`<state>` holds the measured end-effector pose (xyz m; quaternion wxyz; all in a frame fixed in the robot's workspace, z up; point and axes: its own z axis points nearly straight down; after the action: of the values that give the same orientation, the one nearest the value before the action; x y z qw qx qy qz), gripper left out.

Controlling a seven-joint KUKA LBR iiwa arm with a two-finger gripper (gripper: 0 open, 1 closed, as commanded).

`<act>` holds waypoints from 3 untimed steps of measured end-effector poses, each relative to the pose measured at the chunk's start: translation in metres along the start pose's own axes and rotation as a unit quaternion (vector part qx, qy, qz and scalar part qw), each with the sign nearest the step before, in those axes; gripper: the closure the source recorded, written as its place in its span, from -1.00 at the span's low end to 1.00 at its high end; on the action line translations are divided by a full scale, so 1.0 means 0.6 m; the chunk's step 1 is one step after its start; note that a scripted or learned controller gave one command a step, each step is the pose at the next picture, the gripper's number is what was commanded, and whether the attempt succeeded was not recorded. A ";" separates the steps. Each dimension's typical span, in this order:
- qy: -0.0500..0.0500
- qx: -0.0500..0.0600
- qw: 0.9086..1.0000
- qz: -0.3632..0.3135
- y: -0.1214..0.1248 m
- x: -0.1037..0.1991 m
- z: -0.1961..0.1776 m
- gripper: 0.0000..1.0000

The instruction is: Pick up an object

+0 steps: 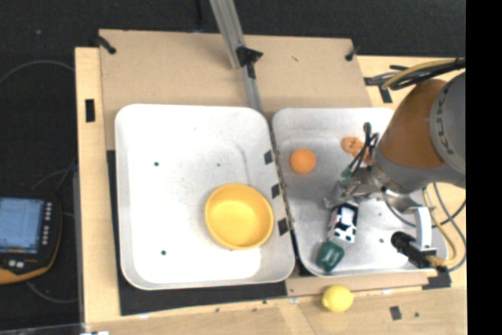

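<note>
Hovering low in the right bin [314, 125], gripper [345, 200] over the black-and-white toy [342, 223], fingers' state impossible to tell, nothing visibly lifted yet.

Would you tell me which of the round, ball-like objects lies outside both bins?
The yellow ball, on the bench in front of the right bin; the orange ball sits inside it.
</note>
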<state>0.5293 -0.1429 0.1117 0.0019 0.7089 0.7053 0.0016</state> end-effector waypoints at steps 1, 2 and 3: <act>-0.001 -0.001 1.000 -0.003 0.010 -0.011 -0.076 1.00; -0.001 -0.002 1.000 -0.004 0.012 -0.011 -0.183 1.00; -0.001 0.000 1.000 -0.004 0.015 -0.013 -0.264 1.00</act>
<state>0.5374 -0.1507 0.2703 0.0023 0.7059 0.7083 0.0007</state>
